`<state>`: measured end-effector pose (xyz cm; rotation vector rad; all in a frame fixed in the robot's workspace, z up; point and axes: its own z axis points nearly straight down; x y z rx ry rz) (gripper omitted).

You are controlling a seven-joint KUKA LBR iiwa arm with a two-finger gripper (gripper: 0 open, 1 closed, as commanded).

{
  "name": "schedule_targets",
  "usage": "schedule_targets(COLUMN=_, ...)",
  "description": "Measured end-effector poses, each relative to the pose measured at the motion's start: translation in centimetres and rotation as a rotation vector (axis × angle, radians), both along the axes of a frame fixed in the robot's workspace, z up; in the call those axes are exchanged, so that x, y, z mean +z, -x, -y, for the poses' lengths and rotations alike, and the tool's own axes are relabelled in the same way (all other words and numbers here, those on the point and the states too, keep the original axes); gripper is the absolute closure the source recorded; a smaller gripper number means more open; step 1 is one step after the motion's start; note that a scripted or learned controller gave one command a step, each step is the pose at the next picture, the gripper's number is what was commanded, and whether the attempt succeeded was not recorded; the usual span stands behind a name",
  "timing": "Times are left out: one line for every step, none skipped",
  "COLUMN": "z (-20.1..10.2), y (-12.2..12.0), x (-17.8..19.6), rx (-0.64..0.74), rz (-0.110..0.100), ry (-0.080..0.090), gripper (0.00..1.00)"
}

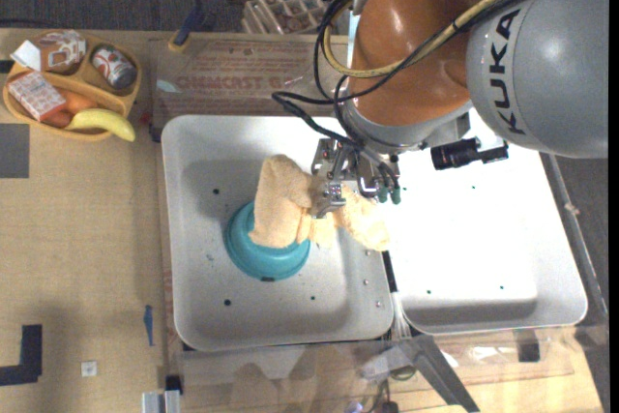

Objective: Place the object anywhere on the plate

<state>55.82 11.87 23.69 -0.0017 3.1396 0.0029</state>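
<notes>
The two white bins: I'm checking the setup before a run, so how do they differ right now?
The left bin holds a teal plate with a tan cloth draped across it; the right bin shows a bare white floor. The hand hangs over the left bin's right side, beside the cloth, not over the right bin. The left bin looks shaded grey, the right bin brightly lit. Both are shallow, white and side by side.

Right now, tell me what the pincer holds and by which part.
The pincer appears to pinch the tan cloth at a bunched fold near its middle. The cloth's left part drapes over the teal plate, its right part trails toward the bin's right wall.
</notes>
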Motion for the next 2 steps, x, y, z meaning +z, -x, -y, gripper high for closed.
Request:
schedule_targets(z=-4.37, y=2.64, x=-1.0, rx=0.001, rz=-0.001, ry=0.0, gripper=1.0)
schedule_targets(z=-4.35, y=2.6, x=-0.94, rx=0.001, rz=0.0, ry=0.0, gripper=0.0)
